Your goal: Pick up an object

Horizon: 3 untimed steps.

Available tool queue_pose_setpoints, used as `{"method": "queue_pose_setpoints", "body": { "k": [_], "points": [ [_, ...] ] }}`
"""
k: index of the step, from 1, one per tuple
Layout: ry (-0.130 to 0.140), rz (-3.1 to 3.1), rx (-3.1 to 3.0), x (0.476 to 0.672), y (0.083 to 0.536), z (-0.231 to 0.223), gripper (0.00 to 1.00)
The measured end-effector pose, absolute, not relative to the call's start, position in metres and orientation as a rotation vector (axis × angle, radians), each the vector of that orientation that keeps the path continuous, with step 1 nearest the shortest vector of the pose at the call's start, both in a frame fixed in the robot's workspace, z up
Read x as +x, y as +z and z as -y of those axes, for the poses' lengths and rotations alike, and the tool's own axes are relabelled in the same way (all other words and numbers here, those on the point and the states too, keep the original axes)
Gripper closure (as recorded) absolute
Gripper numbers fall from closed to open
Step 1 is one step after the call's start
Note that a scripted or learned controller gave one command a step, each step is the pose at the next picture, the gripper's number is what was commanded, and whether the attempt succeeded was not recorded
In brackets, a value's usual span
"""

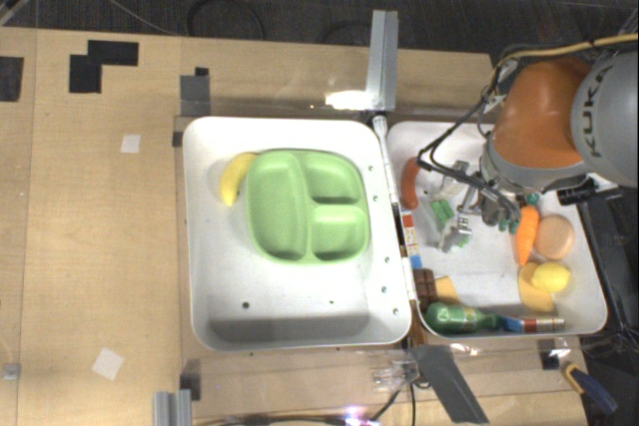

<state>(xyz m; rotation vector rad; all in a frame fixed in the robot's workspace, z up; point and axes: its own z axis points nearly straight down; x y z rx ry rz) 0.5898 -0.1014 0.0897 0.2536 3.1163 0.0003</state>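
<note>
While jaws (457, 236) hang over the right bin (599, 314), their spread cannot be told.
Carrot (526, 232) lies just right, long axis near-vertical in view.

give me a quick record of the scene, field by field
left bin: green divided plate, banana at its left edge
right bin: carrot, lemon, green bottle, sausage
arm: reaches over the right bin
hand: low over the right bin, left of the carrot
</note>
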Motion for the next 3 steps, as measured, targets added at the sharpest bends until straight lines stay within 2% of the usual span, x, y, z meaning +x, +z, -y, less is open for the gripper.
{"method": "queue_pose_setpoints", "body": {
  "k": [1,2,3],
  "points": [
    [-0.001,-3.127,0.087,0.621,0.089,0.117,0.0],
    [-0.002,-3.127,-0.05,0.608,0.089,0.12,0.0],
    [0.0,-3.124,0.077,0.571,0.09,0.084,0.0]
  ]
}}
